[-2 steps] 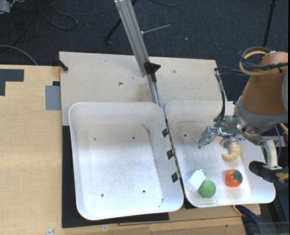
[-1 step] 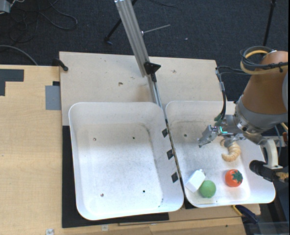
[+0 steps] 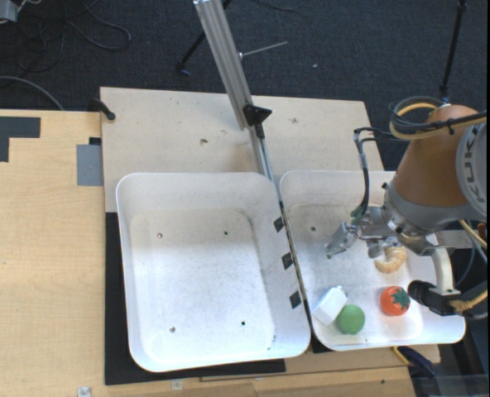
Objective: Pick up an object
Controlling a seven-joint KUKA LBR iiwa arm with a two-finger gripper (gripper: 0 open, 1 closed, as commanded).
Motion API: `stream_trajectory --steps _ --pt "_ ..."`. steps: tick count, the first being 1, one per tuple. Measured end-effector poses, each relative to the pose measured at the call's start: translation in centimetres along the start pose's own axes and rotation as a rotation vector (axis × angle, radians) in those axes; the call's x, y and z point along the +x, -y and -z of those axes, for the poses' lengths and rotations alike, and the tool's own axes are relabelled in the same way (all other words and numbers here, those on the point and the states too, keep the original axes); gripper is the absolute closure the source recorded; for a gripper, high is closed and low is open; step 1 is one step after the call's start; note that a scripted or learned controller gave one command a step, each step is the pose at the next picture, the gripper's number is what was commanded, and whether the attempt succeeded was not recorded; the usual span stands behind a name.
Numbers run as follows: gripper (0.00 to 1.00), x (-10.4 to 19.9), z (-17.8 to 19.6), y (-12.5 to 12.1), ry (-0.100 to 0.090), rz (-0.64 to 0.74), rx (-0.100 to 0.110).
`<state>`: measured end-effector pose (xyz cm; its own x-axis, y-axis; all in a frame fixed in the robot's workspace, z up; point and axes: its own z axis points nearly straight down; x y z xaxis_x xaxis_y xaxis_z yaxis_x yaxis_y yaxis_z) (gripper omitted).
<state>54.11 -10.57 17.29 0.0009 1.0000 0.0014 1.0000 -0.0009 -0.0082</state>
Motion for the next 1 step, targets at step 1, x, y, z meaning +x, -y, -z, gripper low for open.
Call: stream_trajectory --steps 1 --pt "0.0 0.79 -5.87 0.8 -0.001 0.0 0.002"
